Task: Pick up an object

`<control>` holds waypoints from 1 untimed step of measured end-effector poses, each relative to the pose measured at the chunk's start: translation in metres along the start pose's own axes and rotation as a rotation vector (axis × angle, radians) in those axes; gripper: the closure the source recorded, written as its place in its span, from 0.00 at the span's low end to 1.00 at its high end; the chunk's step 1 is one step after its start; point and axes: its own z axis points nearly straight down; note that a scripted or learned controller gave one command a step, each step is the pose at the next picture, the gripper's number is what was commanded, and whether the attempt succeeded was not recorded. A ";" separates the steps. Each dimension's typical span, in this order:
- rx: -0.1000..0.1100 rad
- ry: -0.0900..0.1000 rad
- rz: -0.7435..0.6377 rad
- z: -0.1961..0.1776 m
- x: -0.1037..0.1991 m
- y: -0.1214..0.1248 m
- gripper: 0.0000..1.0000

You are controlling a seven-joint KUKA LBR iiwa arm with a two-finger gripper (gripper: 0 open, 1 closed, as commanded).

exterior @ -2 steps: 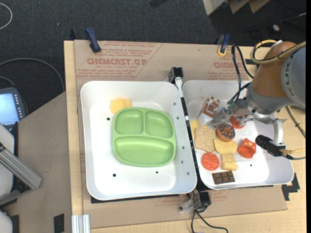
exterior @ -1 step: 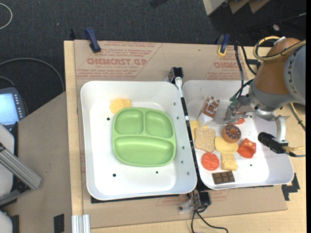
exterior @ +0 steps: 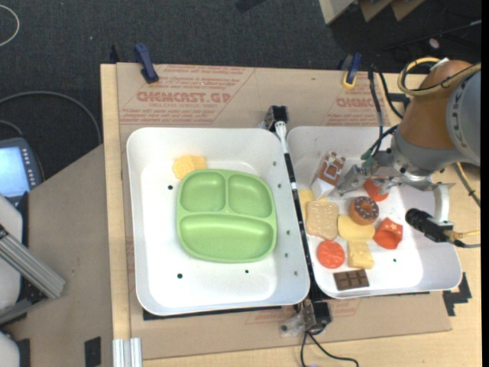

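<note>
My gripper [exterior: 367,177] hangs low over the upper middle of the right bin [exterior: 439,270]. A red-orange piece [exterior: 377,191] lies right below it, partly hidden, and I cannot see whether they touch. Just in front sits a brown donut [exterior: 364,209] on a yellow cheese slice [exterior: 354,230]. A small gingerbread house [exterior: 331,168] stands to the gripper's left. Around these lie a tan cracker [exterior: 322,219], a red pepper piece [exterior: 388,234], a tomato slice [exterior: 331,254], a yellow cube [exterior: 361,257] and a chocolate bar [exterior: 351,280].
The left bin [exterior: 149,205] holds a green divided plate [exterior: 226,215] and a yellow piece [exterior: 189,164] at its back left. A small yellow piece [exterior: 306,196] rests against the right bin's left wall. The arm [exterior: 432,125] covers that bin's back right.
</note>
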 end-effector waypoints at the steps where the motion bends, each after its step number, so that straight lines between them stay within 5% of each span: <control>1: -0.005 -0.004 -0.001 0.010 -0.048 0.046 0.00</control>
